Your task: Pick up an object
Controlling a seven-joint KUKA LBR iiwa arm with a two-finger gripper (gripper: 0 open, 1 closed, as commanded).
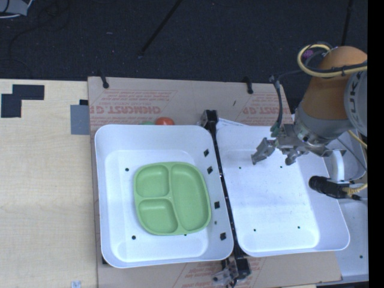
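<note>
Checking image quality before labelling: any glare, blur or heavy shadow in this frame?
Camera view: even, soft lighting; the white bins look bright but keep their edges. The green divided tray is fairly sharp, with faint shading in its compartments. The gripper over the right bin is slightly soft. The floor at the top is dark, with little detail.

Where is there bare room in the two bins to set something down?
The right bin has bare floor below the gripper. The left bin is crowded: the green tray leaves bare strips along its walls.
</note>
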